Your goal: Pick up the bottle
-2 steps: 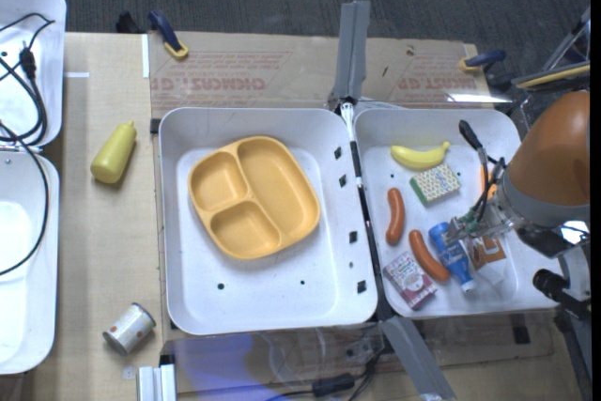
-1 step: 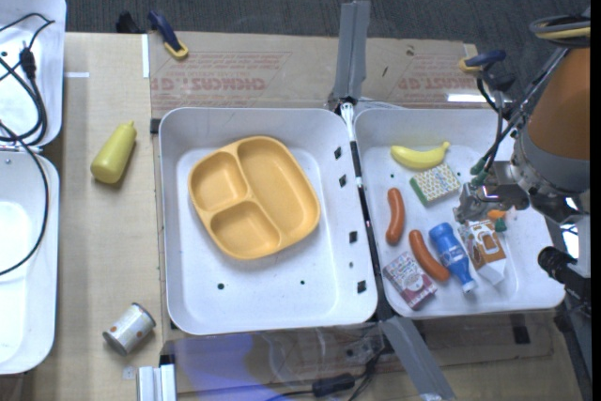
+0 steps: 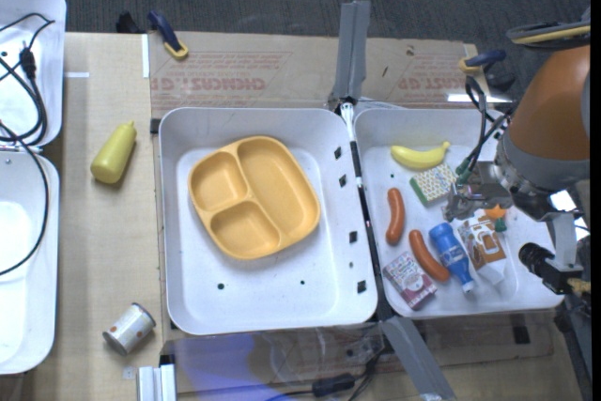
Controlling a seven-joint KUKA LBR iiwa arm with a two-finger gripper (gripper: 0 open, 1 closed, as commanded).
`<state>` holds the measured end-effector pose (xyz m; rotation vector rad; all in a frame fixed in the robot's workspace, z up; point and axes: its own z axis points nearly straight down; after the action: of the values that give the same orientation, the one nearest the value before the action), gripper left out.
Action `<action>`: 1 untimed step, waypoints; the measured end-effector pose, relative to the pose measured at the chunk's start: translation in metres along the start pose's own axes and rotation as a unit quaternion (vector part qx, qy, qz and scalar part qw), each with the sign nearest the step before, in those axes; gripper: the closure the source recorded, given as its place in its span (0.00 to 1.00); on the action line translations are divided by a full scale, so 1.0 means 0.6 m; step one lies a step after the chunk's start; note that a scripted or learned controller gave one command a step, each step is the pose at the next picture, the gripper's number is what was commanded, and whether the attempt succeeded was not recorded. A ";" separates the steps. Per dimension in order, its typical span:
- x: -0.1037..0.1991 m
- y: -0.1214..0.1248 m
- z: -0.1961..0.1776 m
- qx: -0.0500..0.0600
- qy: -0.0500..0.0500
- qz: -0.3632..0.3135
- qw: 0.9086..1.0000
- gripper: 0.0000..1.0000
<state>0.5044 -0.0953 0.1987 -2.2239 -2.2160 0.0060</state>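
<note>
Broadly, the worktop [image 3: 235,70] fills the frame, brown and flat, bearing 2 shallow white bins side by side. At the centre, the left bin [image 3: 178,230] holds a yellow 3-compartment tray [image 3: 254,195], lying flat and slightly turned. On the right, the right bin [image 3: 376,146] holds the clutter. The arm [image 3: 554,113] reaches in from the right edge of the frame, its orange band showing at the upper right, and its gripper [image 3: 472,194] hangs over the middle of the right bin; the jaws are lost in dark metal and cables, so I cannot tell how far apart they stand or whether they hold anything.

The bottle [image 3: 450,252], blue with a white cap pointing to the lower right, lies on its side in the lower right part of that bin, just below the gripper. A white carton [image 3: 486,244] with orange print lies just beside it on the right, probably touching. 1 sausage [image 3: 428,254] lies against the bottle's left side, and another sausage [image 3: 395,214] lies further left, near upright in the frame. A banana [image 3: 419,155] lies across the top of the bin, with a green-edged card [image 3: 431,184] below it. A small pink packet [image 3: 408,278] lies near the bin's lower left corner.
</note>
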 end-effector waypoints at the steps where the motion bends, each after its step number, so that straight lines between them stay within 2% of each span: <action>1: 0.000 0.000 0.000 0.000 0.000 0.000 1.000 0.00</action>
<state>0.5045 -0.0951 0.1987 -2.2237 -2.2161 0.0059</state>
